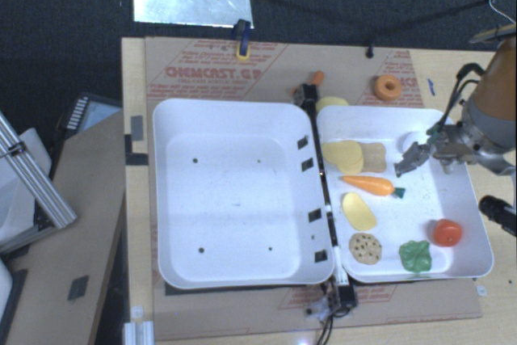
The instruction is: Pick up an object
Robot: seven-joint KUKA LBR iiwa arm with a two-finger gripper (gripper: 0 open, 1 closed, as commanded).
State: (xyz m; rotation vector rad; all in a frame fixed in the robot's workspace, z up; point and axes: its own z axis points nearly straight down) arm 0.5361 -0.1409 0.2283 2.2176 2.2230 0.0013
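The right bin (464, 198) holds several toy foods. An orange carrot (367, 184) lies in the middle, with a yellow slice (342, 155) and a tan bread piece (373, 157) just behind it. Nearer the front are a yellow oval (359, 211), a speckled cookie (365, 248), a green leafy piece (415, 255) and a red tomato (446, 233). My gripper (404, 162) hangs over the bin's right half, just right of the bread and above the carrot's green tip. Nothing shows in its grasp.
The left bin (174, 133) stands beside the right one, joined by a black hinge strip (321, 190). A donut (388, 86) lies on the cardboard behind the right bin. A pale yellow piece (331, 103) rests at the bin's back rim. The arm (493, 109) comes in from the right.
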